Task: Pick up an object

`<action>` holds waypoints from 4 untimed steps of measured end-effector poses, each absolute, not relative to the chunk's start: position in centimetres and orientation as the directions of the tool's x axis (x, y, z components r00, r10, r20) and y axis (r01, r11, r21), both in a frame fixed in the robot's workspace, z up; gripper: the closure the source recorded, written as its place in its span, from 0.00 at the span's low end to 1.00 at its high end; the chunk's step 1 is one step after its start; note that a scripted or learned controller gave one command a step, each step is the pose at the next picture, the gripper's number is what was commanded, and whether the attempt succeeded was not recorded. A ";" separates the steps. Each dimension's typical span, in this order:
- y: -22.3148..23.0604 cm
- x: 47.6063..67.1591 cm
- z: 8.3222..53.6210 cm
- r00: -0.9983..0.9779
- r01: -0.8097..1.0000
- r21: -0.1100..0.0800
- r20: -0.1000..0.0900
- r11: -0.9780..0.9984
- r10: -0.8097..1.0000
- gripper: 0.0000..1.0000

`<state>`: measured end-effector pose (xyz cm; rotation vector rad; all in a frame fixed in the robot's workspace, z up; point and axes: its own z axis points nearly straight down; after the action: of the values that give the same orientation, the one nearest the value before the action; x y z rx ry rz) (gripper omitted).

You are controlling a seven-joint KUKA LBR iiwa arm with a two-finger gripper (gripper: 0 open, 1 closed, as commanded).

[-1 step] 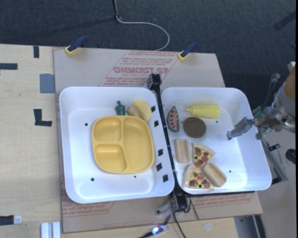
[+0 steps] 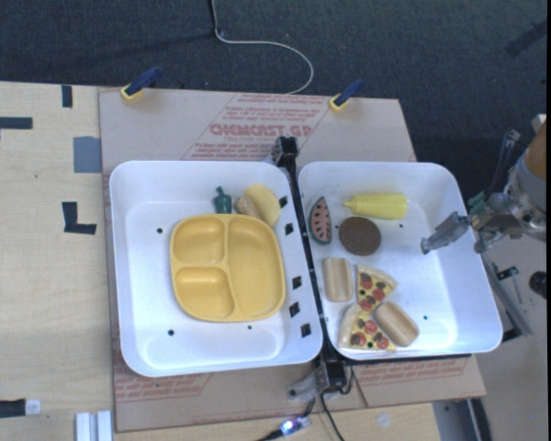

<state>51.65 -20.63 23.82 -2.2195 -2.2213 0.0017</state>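
Two shallow white bins side by side on a brown cardboard sheet [image 2: 257,131], clamped at the far edge with a pair of blue-and-yellow clips [image 2: 140,83]. In the left bin [image 2: 133,246]: big yellow plastic plate with three compartments [image 2: 228,266] sitting in the middle, plus a tiny dark green toy piece [image 2: 221,200] and a pale yellow lumpy toy [image 2: 262,203] just beyond its far edge, the lumpy one touching the plate rim. In the right bin [image 2: 459,310]: toy watermelon slice [image 2: 320,220] up against the left wall, yellow squeeze-bottle-looking toy [image 2: 376,206] lying on its side at the far end, round brown disc [image 2: 359,236] just near of that. Closer in, a tan bread-like block [image 2: 336,278], then a pepperoni pizza slice [image 2: 375,290] beside it, a second pizza slice [image 2: 360,333] in the near corner, and a tan hot-dog-shaped toy [image 2: 397,323] lying partly on that second slice. Grey two-finger gripper [image 2: 433,240] reaching in from the right, over bare white floor on the right side of the right bin, pointed toward the brown disc but clearly apart from it. Honestly can't tell whether spread or pressed together from this angle. Thin white cable [image 2: 275,49] looping across the dark carpet at the far side.
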 end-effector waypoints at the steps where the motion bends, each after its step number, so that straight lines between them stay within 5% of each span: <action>1: -21.4 51.7 17.8 0.000 1.000 -0.007 0.001 0.000 1.000 0.00; 3: -21.1 51.7 8.4 -0.001 1.000 -0.001 -0.001 0.001 1.000 0.00; 4: -20.9 52.0 9.8 -0.002 1.000 0.003 0.004 0.002 1.000 1.00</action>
<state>51.97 -20.86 9.81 -2.2178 -2.2233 -0.0080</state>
